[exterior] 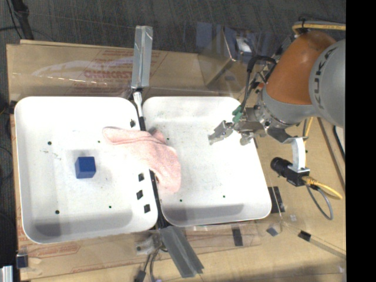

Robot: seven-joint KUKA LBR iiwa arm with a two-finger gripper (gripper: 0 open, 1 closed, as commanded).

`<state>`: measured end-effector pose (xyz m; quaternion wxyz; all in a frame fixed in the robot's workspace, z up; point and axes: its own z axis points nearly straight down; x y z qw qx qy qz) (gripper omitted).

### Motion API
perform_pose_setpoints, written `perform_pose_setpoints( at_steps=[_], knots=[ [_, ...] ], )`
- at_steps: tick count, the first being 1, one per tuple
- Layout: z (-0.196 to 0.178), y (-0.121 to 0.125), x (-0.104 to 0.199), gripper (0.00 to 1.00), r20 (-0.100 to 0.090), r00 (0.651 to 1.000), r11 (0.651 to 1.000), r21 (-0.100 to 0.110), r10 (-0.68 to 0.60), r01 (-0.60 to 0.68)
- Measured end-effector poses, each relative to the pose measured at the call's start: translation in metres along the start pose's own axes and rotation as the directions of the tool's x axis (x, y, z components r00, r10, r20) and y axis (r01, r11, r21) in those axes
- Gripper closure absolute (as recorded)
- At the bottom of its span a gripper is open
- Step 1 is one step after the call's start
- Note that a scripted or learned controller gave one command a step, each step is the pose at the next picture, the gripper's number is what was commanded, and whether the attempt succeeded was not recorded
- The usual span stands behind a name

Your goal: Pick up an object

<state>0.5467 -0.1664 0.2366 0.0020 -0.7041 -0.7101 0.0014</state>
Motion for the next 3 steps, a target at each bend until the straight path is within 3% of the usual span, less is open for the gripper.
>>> perform_pose_setpoints(
  at_steps=[1,2,3],
  knots=[
    [0.0,0.0,0.0,0.0,0.0,1.0,1.0,0.0,0.0,0.0],
    [0.098,0.027,0.066,0.0,0.0,0.998,0.998,0.002,-0.07,0.07],
    [0.145,-0.002,0.056,0.0,0.001,0.982,0.982,-0.003,-0.19,0.19]
  ],
)
